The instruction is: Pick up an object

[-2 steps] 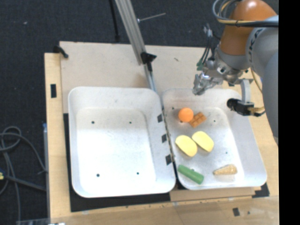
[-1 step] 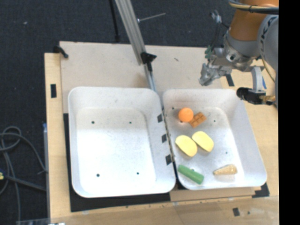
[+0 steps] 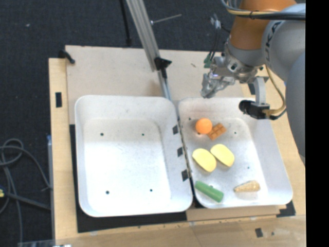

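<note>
The objects to pick from all lie in the right bin [image 3: 267, 158]. An orange ball [image 3: 203, 126] sits toward the bin's far left part, touching a small brown waffle-textured piece [image 3: 217, 131] just to its right. Nearer the camera, two yellow rounded pieces lie side by side near the bin's middle: the left yellow piece [image 3: 204, 160] and the right yellow piece [image 3: 222, 155], close together and seemingly touching. A green cylinder [image 3: 209, 191] lies tilted at the bin's near left corner, close to the wall shared with the other bin. A tan bread-like piece [image 3: 247, 188] lies near the front wall, well apart from the cylinder.

The jaws [image 3: 210, 89] hang over the far left rim of the right bin, above and beyond the ball, with nothing seen between them; from this angle it cannot be told whether they are released or clenched. The grey arm [image 3: 280, 40] with its orange band [image 3: 257, 14] comes in from the upper right.

The left bin [image 3: 128, 153] sits just beside the right one, their walls touching. Both rest on the pale bench [image 3: 110, 68], where a slanted metal pole [image 3: 144, 27] rises from behind the bins
</note>
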You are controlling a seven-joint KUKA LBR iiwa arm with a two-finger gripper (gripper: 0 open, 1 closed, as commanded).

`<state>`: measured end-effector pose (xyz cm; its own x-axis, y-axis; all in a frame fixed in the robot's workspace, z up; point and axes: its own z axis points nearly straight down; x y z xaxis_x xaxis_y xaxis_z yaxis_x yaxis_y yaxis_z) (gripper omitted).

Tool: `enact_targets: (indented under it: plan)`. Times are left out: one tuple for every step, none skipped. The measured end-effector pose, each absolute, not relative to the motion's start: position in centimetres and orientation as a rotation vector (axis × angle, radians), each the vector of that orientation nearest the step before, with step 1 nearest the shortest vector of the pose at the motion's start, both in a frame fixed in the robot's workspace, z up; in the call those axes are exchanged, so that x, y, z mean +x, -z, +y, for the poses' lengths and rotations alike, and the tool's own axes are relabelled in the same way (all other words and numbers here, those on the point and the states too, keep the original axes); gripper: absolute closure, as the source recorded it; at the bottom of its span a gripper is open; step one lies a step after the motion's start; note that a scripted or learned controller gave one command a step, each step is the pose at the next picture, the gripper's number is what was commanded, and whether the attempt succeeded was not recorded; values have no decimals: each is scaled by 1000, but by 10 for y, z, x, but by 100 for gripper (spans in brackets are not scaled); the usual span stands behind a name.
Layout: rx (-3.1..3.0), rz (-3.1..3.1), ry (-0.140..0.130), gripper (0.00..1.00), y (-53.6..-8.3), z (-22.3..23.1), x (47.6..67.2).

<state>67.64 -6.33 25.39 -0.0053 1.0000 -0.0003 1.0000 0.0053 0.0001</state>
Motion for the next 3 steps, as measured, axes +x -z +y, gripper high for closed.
enact_targets:
  plan:
    - [2215,2228,0,100,-244,-12,673]
    - [2214,2230,-1,100,-238,45,668]
    - [2214,2228,-3,100,-239,87,677]
